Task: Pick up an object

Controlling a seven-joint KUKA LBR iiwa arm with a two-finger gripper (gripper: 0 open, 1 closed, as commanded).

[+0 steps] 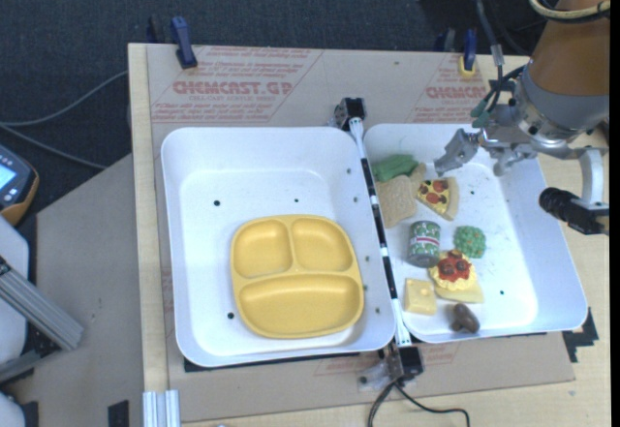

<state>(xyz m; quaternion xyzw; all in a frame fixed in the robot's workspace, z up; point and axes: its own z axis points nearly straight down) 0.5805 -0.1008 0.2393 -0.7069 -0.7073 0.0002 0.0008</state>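
Note:
My gripper [480,159] hangs over the back of the right bin [542,251], its two fingers spread open with nothing between them. Just left of and below it lie a pizza slice [436,195], a green leafy piece [394,167] and a tan bread slice [395,200]. Further forward are a small can [423,243], a broccoli floret [470,240], a red-topped yellow piece [454,274], a cheese cube [419,296] and a brown lump [466,319].
The left bin [194,183] holds a yellow divided plate [295,275]. A black divider clip [350,110] sits at the back between the bins. The arm's orange and grey body [572,47] stands above the right bin's far corner.

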